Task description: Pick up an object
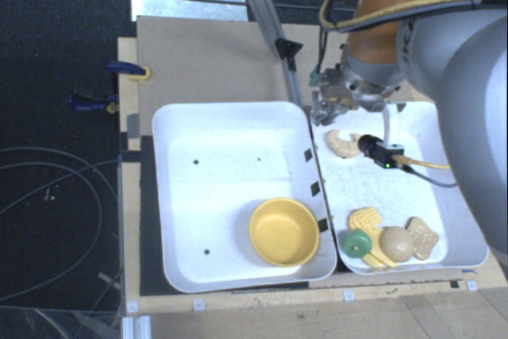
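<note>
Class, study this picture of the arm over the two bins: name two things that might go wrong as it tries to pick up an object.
1. The gripper hangs beside the divider edge of the right bin, so a descent may strike the rim.
2. The croissant-shaped toy is small and curved; fingers may slip off it or nudge it aside.

You have a bowl point(284, 231) in the left bin point(198, 139); the right bin point(452, 194) holds a pastry point(343, 144) behind four toys clustered at front
</note>
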